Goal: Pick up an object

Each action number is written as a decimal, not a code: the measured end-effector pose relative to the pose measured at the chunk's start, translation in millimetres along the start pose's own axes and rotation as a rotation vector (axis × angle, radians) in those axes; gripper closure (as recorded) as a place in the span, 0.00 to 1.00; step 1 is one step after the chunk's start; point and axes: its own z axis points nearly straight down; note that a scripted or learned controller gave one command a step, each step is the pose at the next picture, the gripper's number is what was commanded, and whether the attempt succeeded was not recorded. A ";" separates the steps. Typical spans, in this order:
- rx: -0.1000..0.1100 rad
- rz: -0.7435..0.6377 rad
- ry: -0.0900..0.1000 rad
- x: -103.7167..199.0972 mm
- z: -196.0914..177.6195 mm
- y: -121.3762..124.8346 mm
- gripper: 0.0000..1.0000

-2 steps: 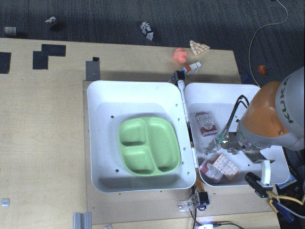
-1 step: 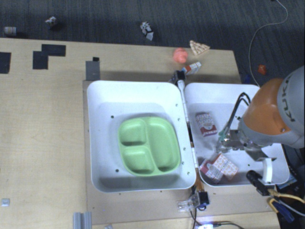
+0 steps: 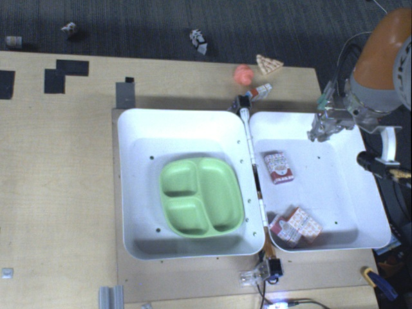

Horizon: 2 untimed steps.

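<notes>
Camera view: arm in from right, end effector [image 3: 320,131] over far part of right bin [image 3: 360,192], nothing btwn fingers.
End effector grip state: can't tell, too small/blurry. Right bin: small red-white carton [image 3: 279,167] near its left wall, approx mid; second red-white box [image 3: 295,226] in near-left corner, tilted. Both well apart from end effector. Left bin [image 3: 138,172]: green divided tray [image 3: 201,196], 3 compartments. On surface [image 3: 58,192] beyond bins: pink ball [image 3: 243,74], pizza-slice toy [image 3: 269,64] just beside it.
</notes>
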 end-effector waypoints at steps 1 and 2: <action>0.004 0.000 0.001 0.2 1.1 -0.7 0.00; 0.004 0.002 0.001 12.1 142.2 -69.0 0.00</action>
